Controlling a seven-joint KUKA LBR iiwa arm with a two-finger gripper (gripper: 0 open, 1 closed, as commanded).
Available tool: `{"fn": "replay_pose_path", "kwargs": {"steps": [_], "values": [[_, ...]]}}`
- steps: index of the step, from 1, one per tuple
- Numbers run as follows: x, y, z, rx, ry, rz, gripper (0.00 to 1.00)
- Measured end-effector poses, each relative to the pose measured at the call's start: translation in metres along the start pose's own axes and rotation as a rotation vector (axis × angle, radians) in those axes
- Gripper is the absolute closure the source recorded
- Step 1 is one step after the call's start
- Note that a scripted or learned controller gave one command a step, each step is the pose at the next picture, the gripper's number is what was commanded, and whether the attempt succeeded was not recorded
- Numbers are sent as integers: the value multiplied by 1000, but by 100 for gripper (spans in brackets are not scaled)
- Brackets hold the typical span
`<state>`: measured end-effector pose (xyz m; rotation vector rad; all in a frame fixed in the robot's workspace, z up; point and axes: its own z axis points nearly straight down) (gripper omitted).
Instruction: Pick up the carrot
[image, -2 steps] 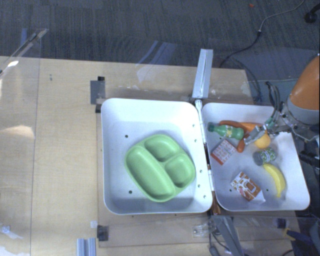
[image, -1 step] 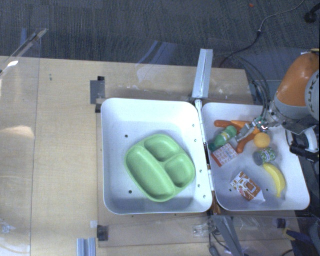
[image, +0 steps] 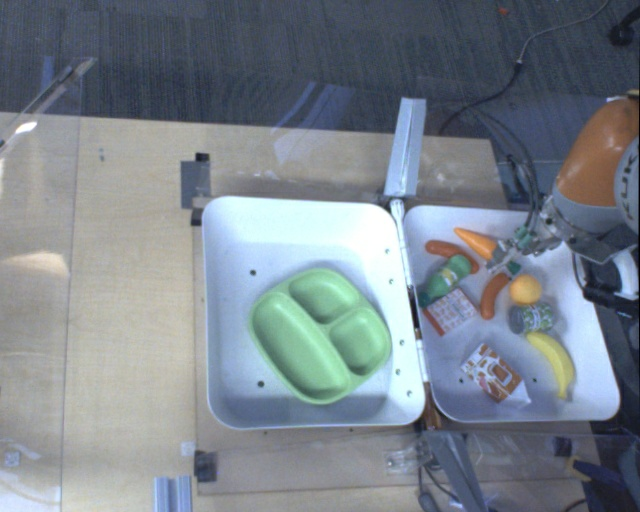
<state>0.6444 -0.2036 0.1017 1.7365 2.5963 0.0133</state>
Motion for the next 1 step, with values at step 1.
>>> {"fn": "replay_pose_path", "kwargs": {"steps": [1], "values": [[71, 48, -88, 10, 5, 257, 100]]}}
